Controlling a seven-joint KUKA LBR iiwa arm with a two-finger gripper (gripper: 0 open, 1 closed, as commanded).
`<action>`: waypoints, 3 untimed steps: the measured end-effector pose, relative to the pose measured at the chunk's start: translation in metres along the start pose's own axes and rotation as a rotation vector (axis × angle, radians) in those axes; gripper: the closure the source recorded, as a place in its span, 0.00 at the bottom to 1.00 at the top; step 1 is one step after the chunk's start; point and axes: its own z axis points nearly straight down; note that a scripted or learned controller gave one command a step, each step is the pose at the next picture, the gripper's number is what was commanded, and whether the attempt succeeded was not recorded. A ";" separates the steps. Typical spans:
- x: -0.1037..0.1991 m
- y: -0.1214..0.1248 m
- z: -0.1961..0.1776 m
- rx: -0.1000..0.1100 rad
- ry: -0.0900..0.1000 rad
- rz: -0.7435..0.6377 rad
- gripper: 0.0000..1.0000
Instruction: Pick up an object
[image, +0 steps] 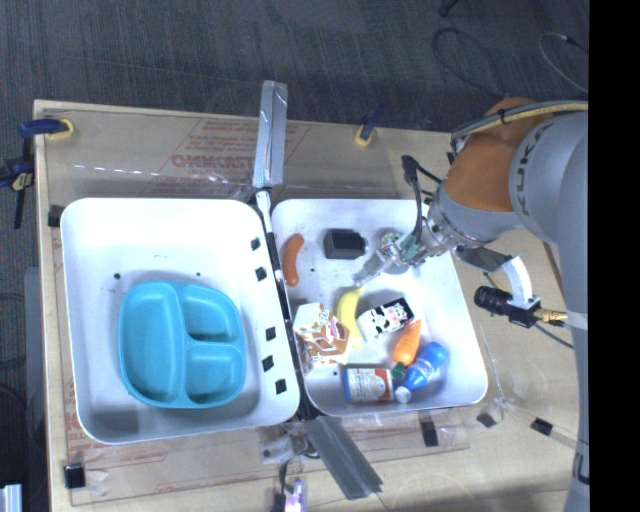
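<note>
While the claw (385, 258) hangs over the right bin (455, 290), its state unreadable, objects lie below: a yellow banana (347, 306) toward 7 o'clock, a black-and-white carton (386, 317) at 6. Faint reversed red lettering on the tabletop (215, 152) stays illegible.

1. 2 bins (150, 215): smooth white plastic, slight gloss.
2. Blue tray (182, 343): smooth matt plastic.
3. Desk (120, 130): pale wood, clear glossy film on top.
4. Blue bottle (422, 370): glossy plastic.
</note>
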 end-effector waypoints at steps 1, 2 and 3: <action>-0.009 0.021 -0.013 -0.001 -0.001 -0.049 0.00; 0.000 0.007 0.077 0.002 0.001 -0.050 0.00; 0.000 0.008 0.067 0.001 0.000 -0.055 1.00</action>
